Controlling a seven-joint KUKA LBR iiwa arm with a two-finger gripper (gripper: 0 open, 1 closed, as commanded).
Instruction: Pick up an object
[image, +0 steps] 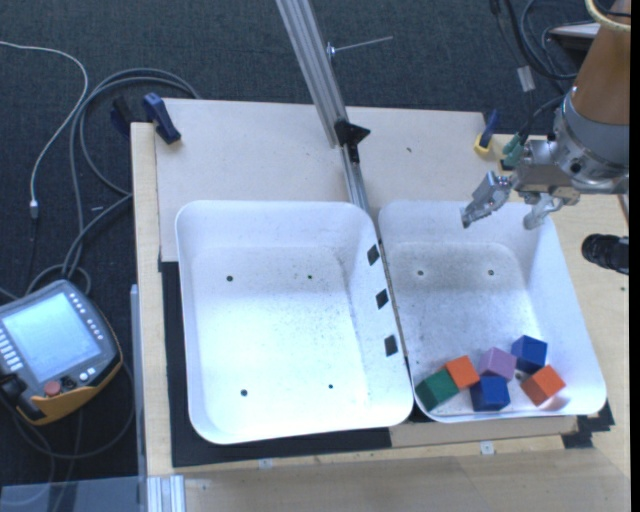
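Six small blocks (490, 378) cluster in the right bin's (560, 290) near corner; above its far edge the gripper (507, 207) hangs spread open, holding nothing.

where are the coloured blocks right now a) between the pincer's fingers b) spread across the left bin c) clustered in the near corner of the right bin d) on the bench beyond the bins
c, the coloured blocks sit bunched in the near corner of the right bin, while the pincer hangs over its far edge, well apart from them.
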